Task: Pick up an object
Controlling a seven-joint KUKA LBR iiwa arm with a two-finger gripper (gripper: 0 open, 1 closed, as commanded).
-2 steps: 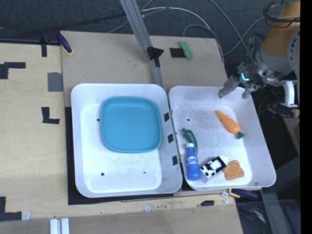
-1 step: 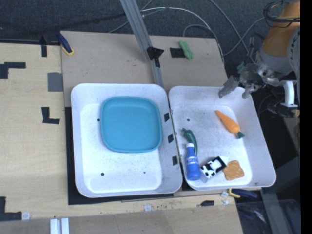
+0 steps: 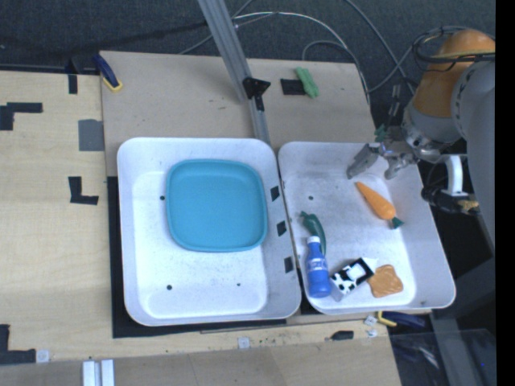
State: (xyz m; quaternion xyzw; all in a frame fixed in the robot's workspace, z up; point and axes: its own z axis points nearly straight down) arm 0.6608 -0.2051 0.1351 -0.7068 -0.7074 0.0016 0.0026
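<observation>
The arm's upper part is cut off at the right edge. The left bin (image 3: 137, 215) holds one teal plate (image 3: 216, 204). The right bin (image 3: 426, 288) holds four things: a blue bottle (image 3: 316, 262), a black-and-white toy (image 3: 352, 277), an orange lump (image 3: 387, 281) and a carrot (image 3: 376, 200). The gripper (image 3: 378, 163) hangs above the carrot, fingers spread, pinching nothing.

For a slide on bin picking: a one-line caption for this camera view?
Claw open above the right bin, just up from the carrot; blue plate in the left bin.
</observation>
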